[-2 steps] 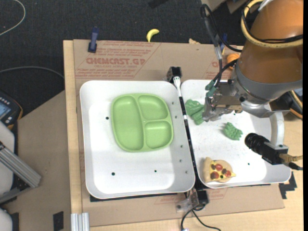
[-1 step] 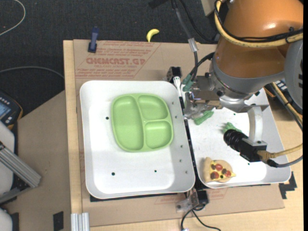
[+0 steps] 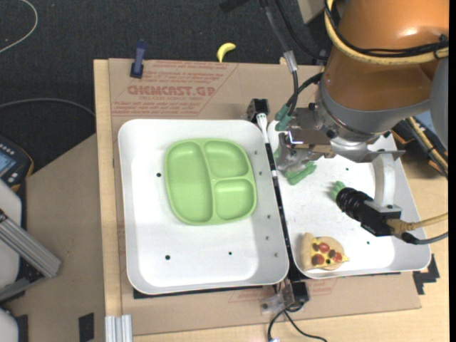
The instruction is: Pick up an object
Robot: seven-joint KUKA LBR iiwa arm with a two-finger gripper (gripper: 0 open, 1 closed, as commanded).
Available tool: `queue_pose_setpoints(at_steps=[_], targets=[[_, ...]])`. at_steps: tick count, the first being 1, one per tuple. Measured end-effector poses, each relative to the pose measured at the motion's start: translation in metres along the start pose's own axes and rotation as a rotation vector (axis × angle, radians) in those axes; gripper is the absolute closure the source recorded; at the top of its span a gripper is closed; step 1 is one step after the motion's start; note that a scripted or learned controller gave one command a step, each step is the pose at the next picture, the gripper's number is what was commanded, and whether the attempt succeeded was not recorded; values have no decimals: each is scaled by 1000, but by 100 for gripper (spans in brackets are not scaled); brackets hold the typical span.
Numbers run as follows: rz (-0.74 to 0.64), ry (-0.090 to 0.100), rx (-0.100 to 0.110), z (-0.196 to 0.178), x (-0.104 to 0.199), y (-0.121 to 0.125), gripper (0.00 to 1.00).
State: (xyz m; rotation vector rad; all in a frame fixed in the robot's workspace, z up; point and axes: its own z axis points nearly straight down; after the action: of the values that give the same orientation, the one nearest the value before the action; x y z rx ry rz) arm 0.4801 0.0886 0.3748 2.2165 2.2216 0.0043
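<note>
Bench topped w/ a flat brown cardboard sheet (image 3: 178, 95) printed in red, dark carpet-like floor around it. Two shallow white plastic bins sit side by side. The left bin (image 3: 142, 248) holds a smooth pale-green plate (image 3: 211, 181), rounded and split into 3 compartments. The right bin (image 3: 399, 258) holds a toy pizza slice (image 3: 322, 252) near its front edge and a small green piece (image 3: 302, 172) by its left wall. The gripper (image 3: 292, 155) hangs low right over that green piece. Can't tell whether it's open, closed or gripping. The arm's bulk covers the bin's rear. A blue clip (image 3: 138, 59) and a yellow curved thing (image 3: 226, 50) lie by the sheet's far edge.
</note>
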Motion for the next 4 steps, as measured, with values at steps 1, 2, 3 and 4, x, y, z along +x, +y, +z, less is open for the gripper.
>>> queue_pose_setpoints(at_steps=[1,2,3,4], targets=[[-1,2,-2,-37,19,0,100],[-3,2,2,-35,63,-1,100],[0,1,-2,-46,61,0,100],[-1,1,-4,-56,62,1,100]])
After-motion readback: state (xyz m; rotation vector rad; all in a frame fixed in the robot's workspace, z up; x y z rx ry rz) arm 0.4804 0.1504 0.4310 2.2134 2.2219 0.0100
